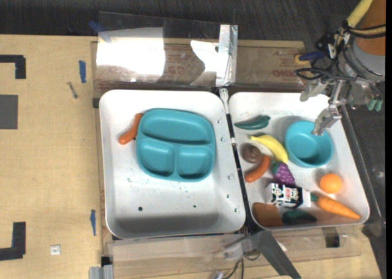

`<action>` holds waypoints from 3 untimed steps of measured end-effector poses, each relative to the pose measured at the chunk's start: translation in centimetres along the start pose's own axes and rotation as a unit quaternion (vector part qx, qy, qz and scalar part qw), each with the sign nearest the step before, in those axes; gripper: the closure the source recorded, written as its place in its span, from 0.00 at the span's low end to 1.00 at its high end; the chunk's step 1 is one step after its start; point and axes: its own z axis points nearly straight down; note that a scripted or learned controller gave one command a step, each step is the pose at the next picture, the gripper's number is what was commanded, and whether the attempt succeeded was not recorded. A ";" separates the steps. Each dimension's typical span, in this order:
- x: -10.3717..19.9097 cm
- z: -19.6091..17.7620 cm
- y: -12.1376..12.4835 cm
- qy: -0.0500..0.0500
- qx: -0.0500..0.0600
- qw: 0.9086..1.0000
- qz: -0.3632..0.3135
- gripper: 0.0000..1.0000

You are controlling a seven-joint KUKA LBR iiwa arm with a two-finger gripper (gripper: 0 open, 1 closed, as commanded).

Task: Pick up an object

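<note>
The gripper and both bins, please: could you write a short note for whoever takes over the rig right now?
Gripper: above the far rim of the teal bowl in the right bin, with nothing seen between its fingers; whether they are open or shut is unclear.
Right bin also has a banana, grapes, an orange, a carrot, a small black and white carton and a sausage.
Left bin: a teal divided tray with an orange sausage at its left side.
Done: nothing picked up yet.
Left: grasp one object and lift it.
</note>
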 end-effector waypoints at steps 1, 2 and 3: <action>-0.5 15.9 -2.3 -0.003 0.001 1.000 0.002 0.00; 5.6 15.6 5.5 -0.012 -0.001 0.994 0.110 0.00; 12.6 13.3 3.1 -0.001 0.000 0.991 0.137 0.00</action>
